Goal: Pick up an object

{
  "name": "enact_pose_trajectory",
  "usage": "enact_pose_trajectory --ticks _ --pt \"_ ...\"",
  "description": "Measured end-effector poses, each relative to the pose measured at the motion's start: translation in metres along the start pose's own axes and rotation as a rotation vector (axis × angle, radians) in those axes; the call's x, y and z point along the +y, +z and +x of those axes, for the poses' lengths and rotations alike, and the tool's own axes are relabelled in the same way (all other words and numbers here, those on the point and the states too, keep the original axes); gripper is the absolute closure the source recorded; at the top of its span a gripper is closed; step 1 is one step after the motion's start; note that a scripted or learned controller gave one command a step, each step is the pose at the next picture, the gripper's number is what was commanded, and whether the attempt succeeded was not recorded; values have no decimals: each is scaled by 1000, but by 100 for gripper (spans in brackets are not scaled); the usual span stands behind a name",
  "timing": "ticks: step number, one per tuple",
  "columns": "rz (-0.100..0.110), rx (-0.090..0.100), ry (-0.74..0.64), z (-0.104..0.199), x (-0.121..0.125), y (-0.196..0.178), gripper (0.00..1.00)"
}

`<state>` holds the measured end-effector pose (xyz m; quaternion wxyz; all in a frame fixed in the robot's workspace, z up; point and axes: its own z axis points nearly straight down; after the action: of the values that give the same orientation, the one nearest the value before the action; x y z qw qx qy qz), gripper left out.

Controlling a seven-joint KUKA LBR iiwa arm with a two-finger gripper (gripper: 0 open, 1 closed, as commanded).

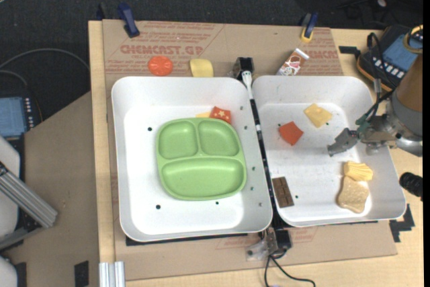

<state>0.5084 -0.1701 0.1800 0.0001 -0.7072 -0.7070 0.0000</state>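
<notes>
From where I stand, the left bin (127,165) carries a green divided plate (200,159) in its middle, with a small red block marked with a star (221,114) and a sliver of something yellow tucked against the plate's far rim. None of that lies within easy reach of the arm.

Crossing into the right bin (322,85), a dark brown bar (283,191) lies along the near left edge, its long axis running roughly near to far. Further in sits a small red-orange block (291,133), and behind it, toward the far wall, a pale yellow chunk (318,115).

Then comes the gripper (342,142), low over the bin floor, pointing leftward from the arm on the right. I cannot tell whether its tips are spread or pressed together; they read as one dark grey wedge, and nothing shows pinched in them.

Nearer to me and slightly right of the tip lie a yellow piece (358,171) and, touching it on the near side, a tan bread-like slice (353,196).

The relation that matters, as I judge it: the red-orange block lies straight ahead of the tip, to its left and a shade farther back, apart from it with bare bin floor between. It seems the likeliest target, since the tool already points that way; the yellow piece is about as close but sits off to the side, beneath the wrist.
</notes>
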Motion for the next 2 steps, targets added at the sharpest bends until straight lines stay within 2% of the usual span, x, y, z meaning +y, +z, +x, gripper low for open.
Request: enact_pose_trajectory --ticks 1,2 --pt "-3 1 -8 58 65 46 0" --pt "-5 1 -3 62 104 95 0"
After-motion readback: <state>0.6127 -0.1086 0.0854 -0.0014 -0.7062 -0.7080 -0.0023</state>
